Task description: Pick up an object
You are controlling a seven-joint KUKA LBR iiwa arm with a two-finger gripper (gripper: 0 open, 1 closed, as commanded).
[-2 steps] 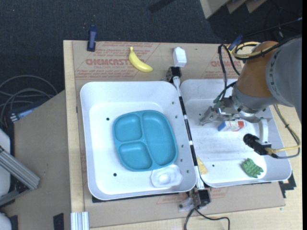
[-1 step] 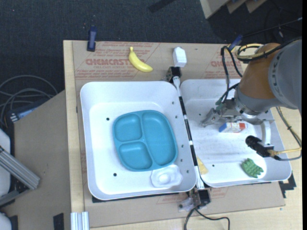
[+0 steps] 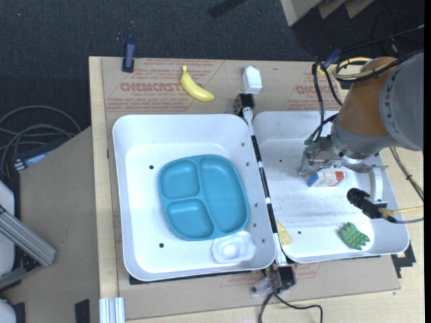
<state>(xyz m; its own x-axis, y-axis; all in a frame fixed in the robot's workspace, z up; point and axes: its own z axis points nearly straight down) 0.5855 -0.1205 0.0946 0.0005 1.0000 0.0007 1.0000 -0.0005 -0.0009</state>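
A single fixed camera hangs high above the bench and looks down at a slant, near enough that the brown cardboard-covered bench top (image 3: 161, 86) fills most of the frame, with dark carpet floor (image 3: 60, 32) along the top and left. The shallow white left bin (image 3: 135, 147) and the shallow white right bin (image 3: 289, 130) sit side by side across the middle, both seen whole. The grey arm with its orange band (image 3: 367, 103) enters from the right edge.

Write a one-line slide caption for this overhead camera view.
Gripper lowered over a small red-and-white item in the right bin; blue divided plate in the left bin.
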